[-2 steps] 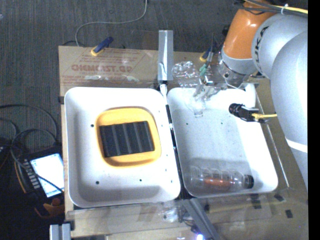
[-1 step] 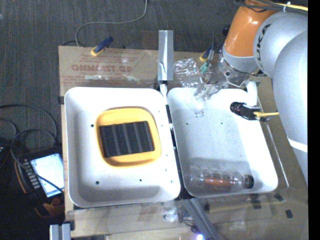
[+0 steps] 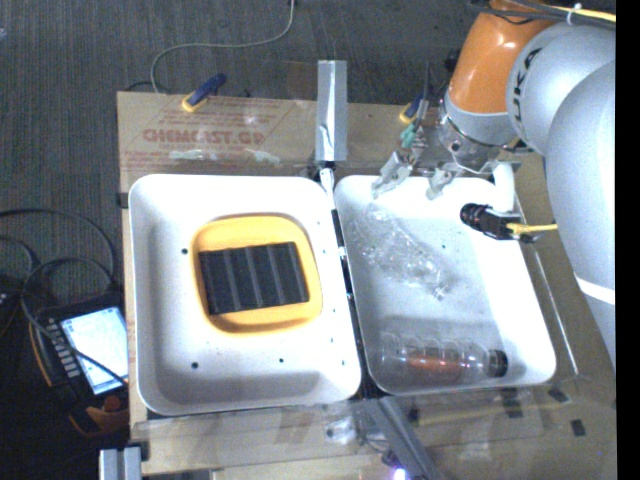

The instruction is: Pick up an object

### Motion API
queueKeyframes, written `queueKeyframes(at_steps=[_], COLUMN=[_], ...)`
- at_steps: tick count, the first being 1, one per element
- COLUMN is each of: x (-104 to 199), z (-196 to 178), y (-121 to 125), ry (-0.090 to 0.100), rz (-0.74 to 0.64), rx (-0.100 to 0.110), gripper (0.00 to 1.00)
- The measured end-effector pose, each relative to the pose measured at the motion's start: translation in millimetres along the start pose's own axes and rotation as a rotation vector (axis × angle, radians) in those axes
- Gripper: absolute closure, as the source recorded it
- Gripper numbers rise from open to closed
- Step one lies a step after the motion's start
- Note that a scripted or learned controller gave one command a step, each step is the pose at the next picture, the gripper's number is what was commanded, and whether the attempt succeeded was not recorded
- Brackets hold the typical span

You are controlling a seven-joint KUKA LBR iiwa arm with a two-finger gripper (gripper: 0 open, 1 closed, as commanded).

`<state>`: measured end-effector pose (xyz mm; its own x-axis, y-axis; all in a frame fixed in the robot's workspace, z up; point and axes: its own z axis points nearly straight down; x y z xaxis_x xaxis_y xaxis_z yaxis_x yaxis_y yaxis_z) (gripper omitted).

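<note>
- Gripper: hangs over the far edge of the right bin, close to that bin's far-left corner. Fingers are spread apart, with nothing between them.
- Arm: grey with an orange band, entering from the right.
- Crumpled clear plastic: lies on the right bin's floor in the far-left half, just below the gripper in the view and apart from it.
- Clear bottle: lies on its side along the right bin's near wall, dark cap pointing right, orange-red tint inside.
- Yellow tray: lies flat in the middle of the left bin and carries a black ribbed insert.
- Cardboard sheet: lies under both bins, with red print.
</note>
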<state>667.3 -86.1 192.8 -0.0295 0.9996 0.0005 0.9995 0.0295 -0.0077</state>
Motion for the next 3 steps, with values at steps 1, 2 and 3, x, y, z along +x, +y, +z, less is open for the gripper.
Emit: queueKeyframes(at_steps=[1, 2, 3], x=[-20.9, -69.3, -84.5], z=[97.4, 64.5, 100.6], y=[-51.1, -57.0, -85.6], ry=[0.000, -0.001, -0.003], rz=[-0.118, -0.105, -0.136], rx=[-0.014, -0.008, -0.024], gripper=[0.00, 0.00, 0.00])
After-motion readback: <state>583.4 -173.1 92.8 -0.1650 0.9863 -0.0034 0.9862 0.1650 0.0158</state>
